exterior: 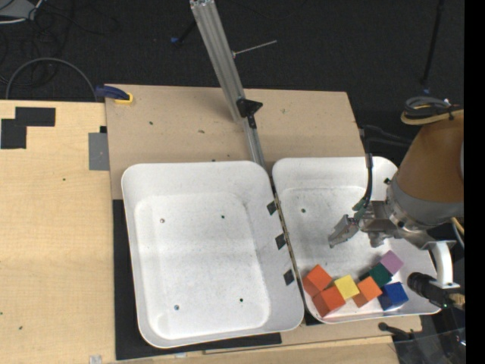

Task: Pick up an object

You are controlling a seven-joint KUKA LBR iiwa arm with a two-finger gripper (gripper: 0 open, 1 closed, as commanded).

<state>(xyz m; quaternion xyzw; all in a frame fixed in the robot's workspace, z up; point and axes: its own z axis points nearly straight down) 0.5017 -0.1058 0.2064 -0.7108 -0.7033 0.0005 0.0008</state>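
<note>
**Operator:** Blocks at the near edge of the right bin first. Report their position relative to the pincer.

**Technician:** All blocks lie below the pincer in the view, toward the camera, and apart from it. Two orange-red blocks sit touching each other, below and slightly left of it. Yellow block lies just right of those. Orange block follows, then green block, purple block and blue block, all below and to the right of the pincer, packed close together.

**Operator:** Pincer state?

**Technician:** Pincer hangs over the right bin's floor, fingers pointing left. Nothing shows between the fingers. Whether they are spread or pressed together, I cannot tell; the tips are too small and blurred.

**Operator:** Arm?

**Technician:** Arm extends right of the pincer, orange band above the wrist.

**Operator:** Left bin?

**Technician:** Left bin lies well left of the pincer, beside the right bin.
</note>
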